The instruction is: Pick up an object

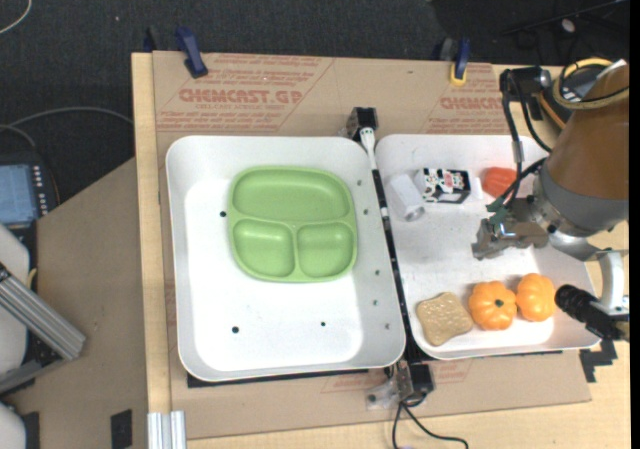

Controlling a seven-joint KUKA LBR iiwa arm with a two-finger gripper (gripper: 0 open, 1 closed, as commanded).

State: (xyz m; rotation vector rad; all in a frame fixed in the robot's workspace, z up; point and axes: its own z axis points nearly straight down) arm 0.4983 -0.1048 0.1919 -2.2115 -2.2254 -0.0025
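Here, the bench [300,87] carried two shallow white bins side by side. The left bin [200,267] held a green divided tray [293,222] lying flat, slightly toward 12 o'clock of the bin's centre.

The right bin [440,247] held the candidate objects. Near its 10 o'clock corner lay a small white cylinder [405,195], and just beside it, toward 3 o'clock, a black-and-white toy [444,184]. Further toward 3 o'clock, an orange-red object [499,179] sat partly behind the arm's cabling. Along the 6 o'clock edge lay a tan cracker-shaped piece [443,317], then an orange pumpkin [491,305] and a second orange fruit [536,297]; the two orange items touched or nearly touched.

The gripper [497,235] stood in the right bin, above the white floor at about 12 o'clock of the pumpkin. Whether it was released or clenched could not be told; nothing was seen between its tips.

The step in hand appeared to be the approach, with no object yet selected by contact. Recommended procedure: choose an isolated target, such as the white cylinder or the toy, rather than the crowded orange pair. Centre the target between the tips before descending. Descend vertically, close fully, then lift straight and confirm the object rises with the gripper.
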